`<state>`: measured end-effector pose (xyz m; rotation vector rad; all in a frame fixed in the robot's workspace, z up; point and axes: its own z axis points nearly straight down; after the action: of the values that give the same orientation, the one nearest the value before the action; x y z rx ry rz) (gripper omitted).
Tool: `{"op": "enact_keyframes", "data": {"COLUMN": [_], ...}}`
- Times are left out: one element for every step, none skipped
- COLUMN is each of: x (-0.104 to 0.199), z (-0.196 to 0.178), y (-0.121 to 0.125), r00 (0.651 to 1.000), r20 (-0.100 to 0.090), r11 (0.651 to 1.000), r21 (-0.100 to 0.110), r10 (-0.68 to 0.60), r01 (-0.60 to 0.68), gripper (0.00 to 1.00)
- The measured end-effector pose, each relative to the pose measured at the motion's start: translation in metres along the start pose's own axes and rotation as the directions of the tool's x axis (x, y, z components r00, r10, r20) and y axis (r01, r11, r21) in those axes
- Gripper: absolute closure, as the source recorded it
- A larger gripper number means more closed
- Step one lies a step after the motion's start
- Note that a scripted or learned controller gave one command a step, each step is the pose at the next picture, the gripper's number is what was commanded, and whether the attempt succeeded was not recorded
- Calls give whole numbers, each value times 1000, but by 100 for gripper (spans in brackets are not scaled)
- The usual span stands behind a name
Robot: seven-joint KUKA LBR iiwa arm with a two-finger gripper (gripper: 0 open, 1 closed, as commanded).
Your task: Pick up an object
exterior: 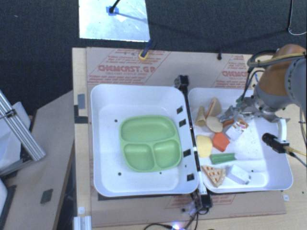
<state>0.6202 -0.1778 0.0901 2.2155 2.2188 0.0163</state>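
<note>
Over in the right bin [276, 178], the claw [233, 113] is dipping toward the toy food pile, right by the little white carton [238, 128] and orange block [221, 141]. Can't tell if it's spread or pinching anything, so I'm guessing it's lining up a grab and needs to settle on one piece.

Left bin [103, 143]: white, shallow; touches right bin at centre divider.
Green tray [149, 143]: 3 compartments, lies flat in left bin, approx. centred.
Right bin [278, 174]: white, shallow, just beside left bin.
Cardboard sheet [127, 68]: under both bins, red print on far edge.
Foil-like panel [115, 13]: far left, on dark floor, beyond cardboard.
Aluminium rails [19, 133]: near left edge, tilted, well apart from bins.
</note>
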Motion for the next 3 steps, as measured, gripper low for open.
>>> {"op": "enact_keyframes", "data": {"x": [-1, 4, 4], "z": [-14, -78, -133], "y": [3, 4, 7], "r00": [1000, 1000, 1000], "r20": [5, 5, 5], "r11": [1000, 1000, 1000], "r21": [-9, 3, 3], "r10": [-2, -4, -5], "r01": [2, 4, 5], "gripper": [100, 100, 100]}}
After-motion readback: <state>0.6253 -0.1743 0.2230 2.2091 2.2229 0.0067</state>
